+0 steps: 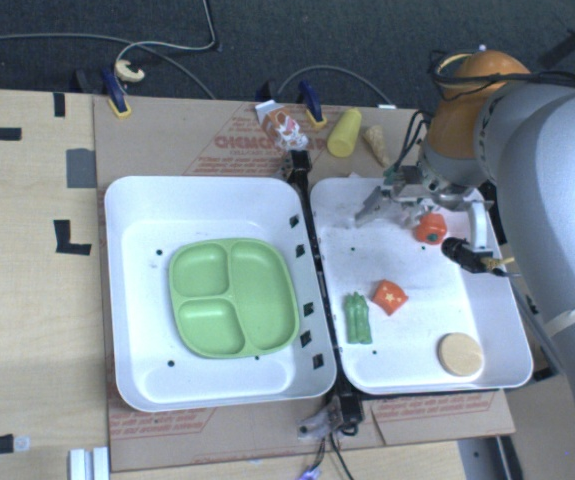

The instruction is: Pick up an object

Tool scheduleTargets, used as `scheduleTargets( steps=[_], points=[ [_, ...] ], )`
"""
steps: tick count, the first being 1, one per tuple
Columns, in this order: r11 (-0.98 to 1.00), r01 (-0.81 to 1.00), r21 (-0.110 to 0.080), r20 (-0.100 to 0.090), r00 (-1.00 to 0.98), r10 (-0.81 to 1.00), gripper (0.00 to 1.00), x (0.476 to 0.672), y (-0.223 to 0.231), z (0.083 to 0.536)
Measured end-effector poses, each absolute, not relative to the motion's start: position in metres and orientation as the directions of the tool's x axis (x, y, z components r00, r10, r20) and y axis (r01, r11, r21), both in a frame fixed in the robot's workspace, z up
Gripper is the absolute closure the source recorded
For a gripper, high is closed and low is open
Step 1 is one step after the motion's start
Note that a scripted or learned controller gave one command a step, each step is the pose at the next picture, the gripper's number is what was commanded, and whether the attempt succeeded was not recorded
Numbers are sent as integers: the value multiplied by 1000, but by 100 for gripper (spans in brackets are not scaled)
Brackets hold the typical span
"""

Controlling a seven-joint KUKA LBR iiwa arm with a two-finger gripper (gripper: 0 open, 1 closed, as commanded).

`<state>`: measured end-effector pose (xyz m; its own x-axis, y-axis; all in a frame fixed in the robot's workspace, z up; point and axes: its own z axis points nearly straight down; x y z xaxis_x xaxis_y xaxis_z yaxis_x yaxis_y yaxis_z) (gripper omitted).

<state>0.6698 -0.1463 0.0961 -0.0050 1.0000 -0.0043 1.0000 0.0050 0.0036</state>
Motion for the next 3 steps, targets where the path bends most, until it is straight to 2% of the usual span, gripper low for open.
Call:
scheduleTargets(
  steps=[1,2,3],
  points=[
    [-1,1000,0,-2,1,1000,0,561,-157,86],
    [1,1000,5,-3,-1,1000,0,535,-123,87],
    [0,1000,6,-3,0,1000,100,536,-123,97]
  ],
)
